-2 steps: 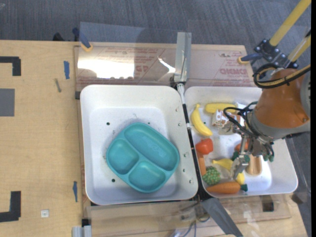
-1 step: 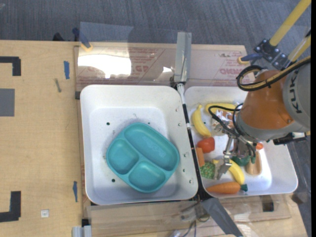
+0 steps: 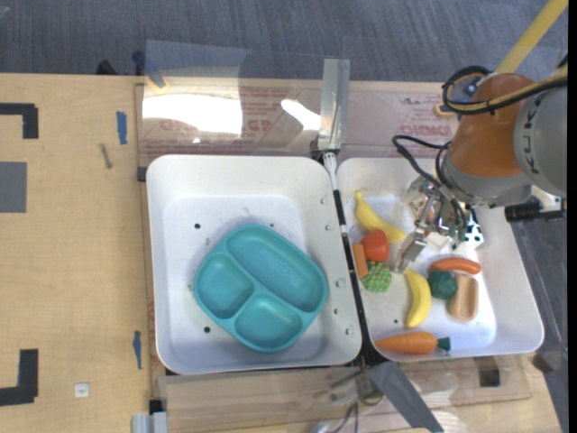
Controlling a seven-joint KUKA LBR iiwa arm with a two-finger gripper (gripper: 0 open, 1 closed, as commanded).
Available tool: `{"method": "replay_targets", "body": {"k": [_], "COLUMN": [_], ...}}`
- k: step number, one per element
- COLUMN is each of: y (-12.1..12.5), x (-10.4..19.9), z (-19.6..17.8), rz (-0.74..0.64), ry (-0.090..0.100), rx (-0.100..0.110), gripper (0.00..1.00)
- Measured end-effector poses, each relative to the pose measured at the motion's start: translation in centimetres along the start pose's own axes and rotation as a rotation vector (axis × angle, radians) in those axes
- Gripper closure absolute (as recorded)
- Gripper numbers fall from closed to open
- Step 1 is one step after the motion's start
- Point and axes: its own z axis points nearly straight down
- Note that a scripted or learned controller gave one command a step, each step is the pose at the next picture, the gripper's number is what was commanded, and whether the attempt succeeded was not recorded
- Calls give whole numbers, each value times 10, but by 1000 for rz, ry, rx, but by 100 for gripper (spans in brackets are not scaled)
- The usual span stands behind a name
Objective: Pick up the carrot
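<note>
Hovering over the middle of the right bin, the gripper points down-left among the toy food, its fingers close together with nothing between them. The carrot lies flat at the bin's near edge, tip to the left, green top to the right — well apart from the gripper and untouched. So the step in hand looks like the approach; the grasp has not begun.

The next move calls for a shift toward the near wall, then a descent with the fingers spread across the carrot's width.

Room is tight on one side: the carrot sits just beside the front wall, so a finger must slip between the two. On the far side a banana ends near it, but bare floor lies around the carrot's middle. The left bin holds a teal plate, out of the way.
</note>
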Motion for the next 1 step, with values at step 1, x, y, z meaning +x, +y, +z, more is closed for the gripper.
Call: {"method": "replay_targets", "body": {"k": [1], "y": [23], "x": [39], "z": [0], "rz": [-206], "ry": [7], "rx": [-1], "gripper": [0]}}
